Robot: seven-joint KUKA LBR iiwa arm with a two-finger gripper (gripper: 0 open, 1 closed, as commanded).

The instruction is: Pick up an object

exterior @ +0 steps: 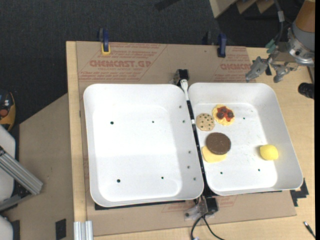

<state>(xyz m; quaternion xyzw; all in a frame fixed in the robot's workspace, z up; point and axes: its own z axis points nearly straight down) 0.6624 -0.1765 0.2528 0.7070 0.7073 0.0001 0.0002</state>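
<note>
Board (125,59) reads "CHEMCAST GP" (partly faint, perhaps); claw (269,69) hovers open.

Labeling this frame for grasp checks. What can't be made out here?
- Arm: cut off by the top right corner of the camera view.
- Yellow piece: mostly hidden under the brown disc; its shape is unclear.
- Topping on the small yellow round: too small to identify.
- Lemon-like object: too blurred to name for sure.
- Gripper: too small to read its fingers.
</note>
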